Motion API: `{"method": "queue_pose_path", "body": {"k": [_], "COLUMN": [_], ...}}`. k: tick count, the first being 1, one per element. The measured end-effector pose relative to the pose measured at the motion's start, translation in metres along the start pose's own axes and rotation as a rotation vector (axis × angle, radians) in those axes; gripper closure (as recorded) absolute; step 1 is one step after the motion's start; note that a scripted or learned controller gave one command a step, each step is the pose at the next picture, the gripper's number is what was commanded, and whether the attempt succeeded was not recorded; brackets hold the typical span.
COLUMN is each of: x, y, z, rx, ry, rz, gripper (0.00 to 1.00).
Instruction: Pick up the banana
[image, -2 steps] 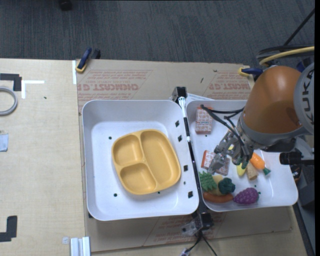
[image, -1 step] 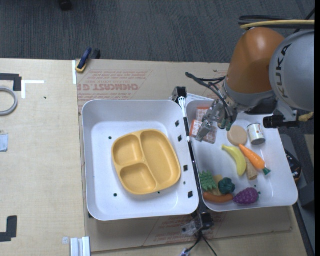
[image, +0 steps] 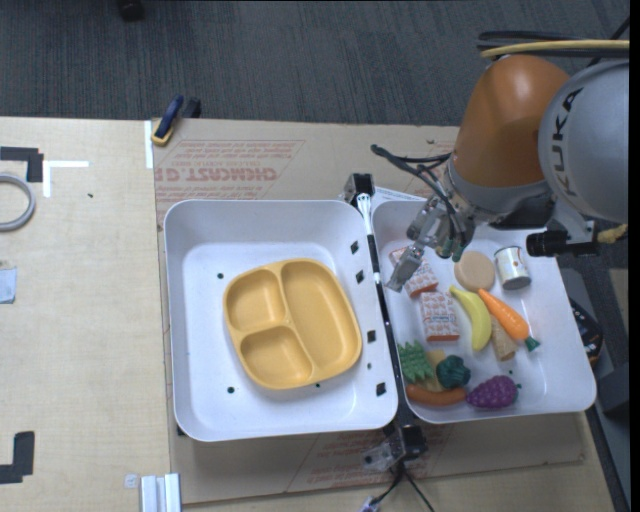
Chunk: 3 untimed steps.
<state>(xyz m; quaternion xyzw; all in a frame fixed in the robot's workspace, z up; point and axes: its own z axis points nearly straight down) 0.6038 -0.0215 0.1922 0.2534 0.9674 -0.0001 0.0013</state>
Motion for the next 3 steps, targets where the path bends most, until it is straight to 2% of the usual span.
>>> {"method": "queue_pose_path", "body": {"k": [1,2,3], "x": [-0.008,-0.026,-0.007], "y": [-0.068,-0.087,-0.110], "z": [0.000,0.095,0.099], "rx": [0.000,-0.002,-0.001], "ry": [0.000,-0.003,0.000], "rz": [-0.084,-0.350,-0.556], "gripper": [0.00,0.00,0.00]}}
